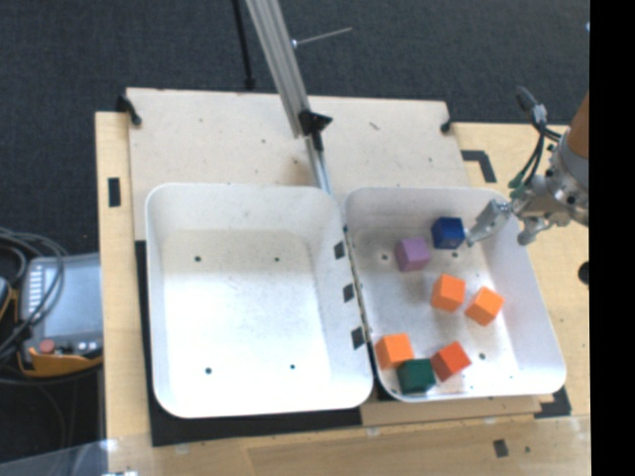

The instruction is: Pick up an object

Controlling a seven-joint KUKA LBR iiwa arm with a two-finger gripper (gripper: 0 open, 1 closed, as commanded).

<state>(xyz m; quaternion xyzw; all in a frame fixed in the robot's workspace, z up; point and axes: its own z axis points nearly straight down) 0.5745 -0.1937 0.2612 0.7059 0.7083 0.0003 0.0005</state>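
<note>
The right bin [526,296] holds several small cubes: a blue cube [448,232] at the back, a purple cube [413,254] left of it, and two orange cubes [447,293] [484,305] in the middle. Another orange cube [395,349], a red-orange cube [451,359] and a green cube [417,375] lie at the front. My gripper [506,226] hangs over the bin's back right rim, just right of the blue cube. It is open, with nothing between its fingers.
The left bin [159,266] sits beside the right one. A slanted metal post [283,62] rises from behind the spot where the bins meet. Cables and a grey device [55,310] lie off the bench's left edge.
</note>
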